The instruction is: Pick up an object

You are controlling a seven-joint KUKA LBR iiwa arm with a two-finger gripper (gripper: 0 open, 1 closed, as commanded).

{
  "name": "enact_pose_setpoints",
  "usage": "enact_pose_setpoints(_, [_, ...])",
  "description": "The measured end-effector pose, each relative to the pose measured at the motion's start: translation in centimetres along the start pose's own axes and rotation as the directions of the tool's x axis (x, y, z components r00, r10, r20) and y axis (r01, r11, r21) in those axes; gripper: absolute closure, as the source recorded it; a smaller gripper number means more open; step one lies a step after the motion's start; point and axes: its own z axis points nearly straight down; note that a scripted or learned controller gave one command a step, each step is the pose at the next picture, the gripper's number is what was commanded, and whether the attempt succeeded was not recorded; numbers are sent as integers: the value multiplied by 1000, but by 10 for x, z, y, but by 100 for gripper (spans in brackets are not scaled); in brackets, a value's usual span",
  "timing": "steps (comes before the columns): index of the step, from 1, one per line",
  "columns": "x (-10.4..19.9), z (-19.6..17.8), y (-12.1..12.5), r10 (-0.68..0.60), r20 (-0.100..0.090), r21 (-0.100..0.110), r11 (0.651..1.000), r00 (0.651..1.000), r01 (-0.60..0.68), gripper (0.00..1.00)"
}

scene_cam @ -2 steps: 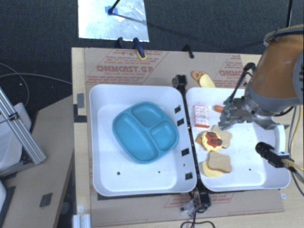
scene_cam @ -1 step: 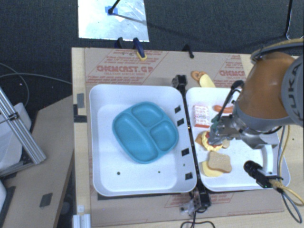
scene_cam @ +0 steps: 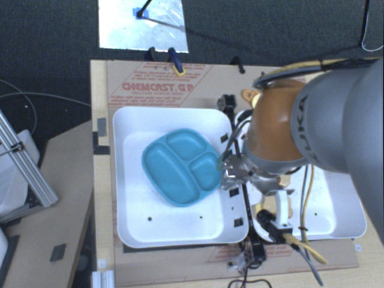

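- The blue divided plate (scene_cam: 182, 167) is the thing to grab here, and it's lying flat in the left white bin (scene_cam: 135, 224), a bit toward that bin's right side, with three compartments showing.
- Nearest the camera, at the bottom edge, there's a bundle of cables and a yellow-tipped wire (scene_cam: 306, 245) hanging off the arm, over the front lip of the right bin (scene_cam: 342, 221).
- The arm (scene_cam: 324, 119) comes in from the right, big grey body with the orange band (scene_cam: 273, 122) sitting right over the divider between the two bins.
- The gripper (scene_cam: 230, 174) is down at the plate's right rim, basically touching or just beside the edge. Honestly can't tell whether the claw is spread or pinched, the wrist hides most of it.
- The plate looks like it's resting on the bin floor, not lifted, as far as I can see.
- Further back, both bins sit on a cardboard sheet (scene_cam: 159, 83) with red print.
- Farthest off, a shiny silver sheet (scene_cam: 144, 17) lies on the dark carpet.
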Motion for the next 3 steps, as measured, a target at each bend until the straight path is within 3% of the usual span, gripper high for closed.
enact_pose_setpoints(1, [57,-114,-5,1,-3,-17,1000,1000,-1,100])
enact_pose_setpoints(2, [53,-120,-5,3,2,-9,1000,1000,-3,100])
enact_pose_setpoints(3, [44,-258,1,8,-1,-23,1000,1000,-8,100])
